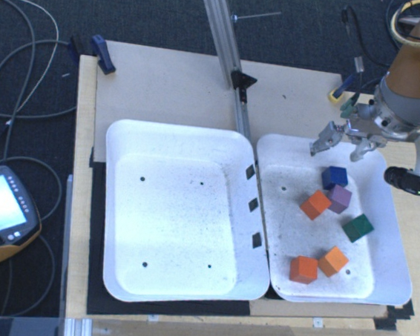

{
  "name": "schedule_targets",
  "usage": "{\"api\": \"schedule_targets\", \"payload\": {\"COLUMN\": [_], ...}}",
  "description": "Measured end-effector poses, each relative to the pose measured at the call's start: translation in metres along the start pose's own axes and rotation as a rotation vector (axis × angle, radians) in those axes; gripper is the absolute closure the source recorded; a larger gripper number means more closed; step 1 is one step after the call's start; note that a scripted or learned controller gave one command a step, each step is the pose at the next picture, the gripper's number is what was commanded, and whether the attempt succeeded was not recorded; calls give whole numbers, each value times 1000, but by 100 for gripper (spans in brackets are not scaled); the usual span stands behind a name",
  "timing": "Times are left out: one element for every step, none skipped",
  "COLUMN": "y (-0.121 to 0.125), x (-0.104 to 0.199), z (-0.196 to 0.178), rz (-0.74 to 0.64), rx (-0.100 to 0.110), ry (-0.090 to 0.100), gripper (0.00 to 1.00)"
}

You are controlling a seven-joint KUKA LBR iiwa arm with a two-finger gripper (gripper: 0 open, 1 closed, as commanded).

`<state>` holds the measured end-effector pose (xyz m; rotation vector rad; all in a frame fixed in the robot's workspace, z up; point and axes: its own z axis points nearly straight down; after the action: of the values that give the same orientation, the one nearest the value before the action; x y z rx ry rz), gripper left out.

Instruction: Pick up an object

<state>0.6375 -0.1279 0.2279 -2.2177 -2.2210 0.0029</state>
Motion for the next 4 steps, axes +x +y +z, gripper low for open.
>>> {"api": "schedule_targets", "payload": {"y": [-20,-30,-35,-42], "x": [-52,-37,-24,-14], "z": [103,105,108,112], "rz": [4,0,2,2], "rx": [-3,-27,-35,-25], "ry": [-2,-10,-13,-6], "gripper": [0,0,0,0]}}
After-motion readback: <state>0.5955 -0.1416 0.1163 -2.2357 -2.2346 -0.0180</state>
